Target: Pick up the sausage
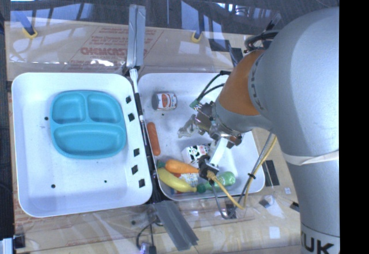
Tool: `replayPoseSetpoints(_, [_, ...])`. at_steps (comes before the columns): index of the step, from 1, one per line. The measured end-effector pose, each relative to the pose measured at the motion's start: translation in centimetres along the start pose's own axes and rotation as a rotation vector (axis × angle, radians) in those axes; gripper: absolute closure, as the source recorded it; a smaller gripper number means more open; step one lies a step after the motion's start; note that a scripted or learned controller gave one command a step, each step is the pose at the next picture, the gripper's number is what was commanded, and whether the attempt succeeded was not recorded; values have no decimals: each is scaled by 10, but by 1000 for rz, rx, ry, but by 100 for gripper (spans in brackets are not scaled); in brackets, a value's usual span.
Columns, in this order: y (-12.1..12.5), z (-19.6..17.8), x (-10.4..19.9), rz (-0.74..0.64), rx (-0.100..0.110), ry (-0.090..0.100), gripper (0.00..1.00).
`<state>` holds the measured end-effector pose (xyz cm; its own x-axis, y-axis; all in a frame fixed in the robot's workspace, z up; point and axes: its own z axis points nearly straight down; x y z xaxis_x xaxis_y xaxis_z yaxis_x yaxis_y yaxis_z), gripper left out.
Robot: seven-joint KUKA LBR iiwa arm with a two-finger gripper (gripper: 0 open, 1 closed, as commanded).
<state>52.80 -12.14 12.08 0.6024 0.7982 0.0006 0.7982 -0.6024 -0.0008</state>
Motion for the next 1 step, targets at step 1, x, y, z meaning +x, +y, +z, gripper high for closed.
replayPoseSetpoints(1, [34,16,39,-43,-20,3,0])
